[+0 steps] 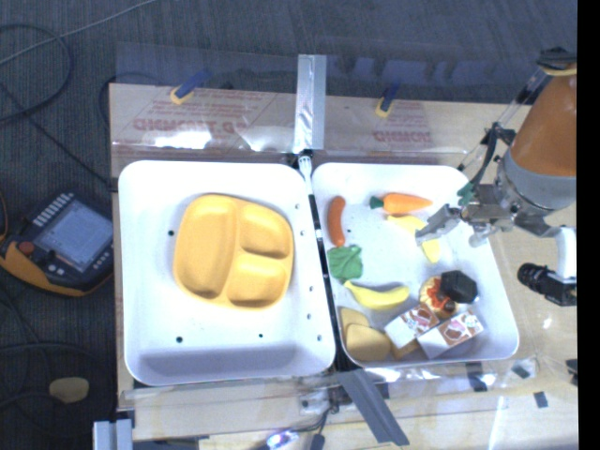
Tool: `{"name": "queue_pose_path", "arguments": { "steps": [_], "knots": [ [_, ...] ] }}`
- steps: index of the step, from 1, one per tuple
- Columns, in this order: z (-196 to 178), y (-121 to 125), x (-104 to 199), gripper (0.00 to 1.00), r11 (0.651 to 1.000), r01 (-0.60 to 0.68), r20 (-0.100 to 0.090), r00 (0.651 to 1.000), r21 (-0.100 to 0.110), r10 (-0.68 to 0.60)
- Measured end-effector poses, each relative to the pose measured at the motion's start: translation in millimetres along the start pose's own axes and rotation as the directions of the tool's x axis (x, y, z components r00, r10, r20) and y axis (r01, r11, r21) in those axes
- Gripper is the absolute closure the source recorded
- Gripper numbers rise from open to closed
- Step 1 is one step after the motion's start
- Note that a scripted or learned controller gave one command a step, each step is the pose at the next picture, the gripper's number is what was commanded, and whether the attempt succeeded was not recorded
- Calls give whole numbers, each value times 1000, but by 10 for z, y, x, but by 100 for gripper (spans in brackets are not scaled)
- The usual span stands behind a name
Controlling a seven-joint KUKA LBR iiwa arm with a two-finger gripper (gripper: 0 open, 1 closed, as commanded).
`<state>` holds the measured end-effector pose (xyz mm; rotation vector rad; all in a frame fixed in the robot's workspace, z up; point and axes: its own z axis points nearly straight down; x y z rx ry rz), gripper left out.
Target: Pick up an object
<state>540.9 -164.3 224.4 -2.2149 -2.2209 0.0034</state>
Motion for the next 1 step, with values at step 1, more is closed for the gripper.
{"name": "queue_pose_path", "arguments": {
  "steps": [1],
  "knots": [
    [1008,666,-163,0,958,287,2,958,0,-287]
  ]
}}
